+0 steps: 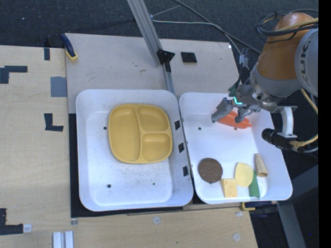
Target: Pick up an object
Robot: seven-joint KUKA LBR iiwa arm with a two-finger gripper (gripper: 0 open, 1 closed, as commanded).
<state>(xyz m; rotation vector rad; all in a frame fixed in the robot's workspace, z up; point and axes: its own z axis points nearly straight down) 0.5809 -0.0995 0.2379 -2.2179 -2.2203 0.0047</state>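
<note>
My gripper (229, 114) hangs over the far part of the right bin (196, 138), fingers spread open. An orange-red object (234, 121) lies flat on the bin floor right under and between the fingertips, partly hidden by them. Nearer the front of that bin lie a brown round patty (210, 169), a yellow cheese-like block (229, 187), a pale yellow piece (244, 172), a green piece (254, 188) and a tan cone (260, 166).
The left bin (88, 138) holds a yellow divided plate (140, 133). A slanted metal pole (147, 27) crosses the bench behind the bins. Black cables and a hose (282, 138) hang by the right bin's right rim.
</note>
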